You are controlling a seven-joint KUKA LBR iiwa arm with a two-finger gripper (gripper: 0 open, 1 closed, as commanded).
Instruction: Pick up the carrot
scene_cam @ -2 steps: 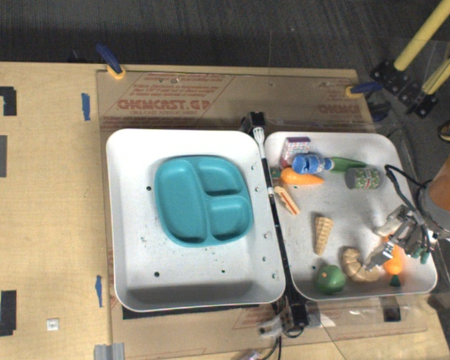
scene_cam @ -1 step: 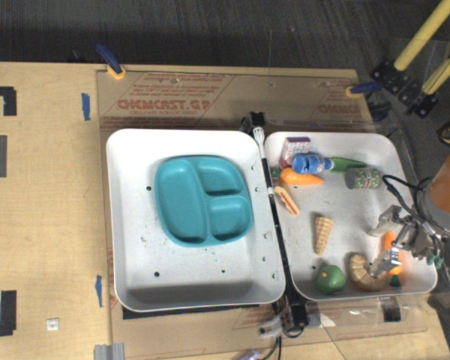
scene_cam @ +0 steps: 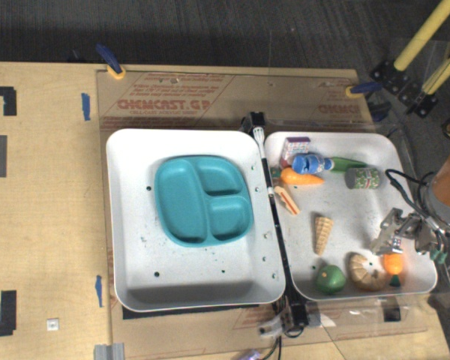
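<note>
The carrot point(scene_cam: 301, 177) is an orange tapered piece lying on its side in the upper left part of the right bin point(scene_cam: 375, 145), just below a blue bottle point(scene_cam: 310, 163). My gripper point(scene_cam: 391, 237) hangs over the bin's lower right area, far to the right of the carrot and below it. A small orange item with a green tip point(scene_cam: 393, 264) sits right below the gripper, and I cannot tell whether they touch.
The right bin also holds a purple-and-white box point(scene_cam: 294, 148), a green can point(scene_cam: 362, 178), a striped strip point(scene_cam: 287, 199), an ice cream cone point(scene_cam: 323, 233), a green fruit point(scene_cam: 330, 277) and a bread piece point(scene_cam: 366, 271). A teal divided plate point(scene_cam: 204, 199) lies in the left bin point(scene_cam: 127, 223).
</note>
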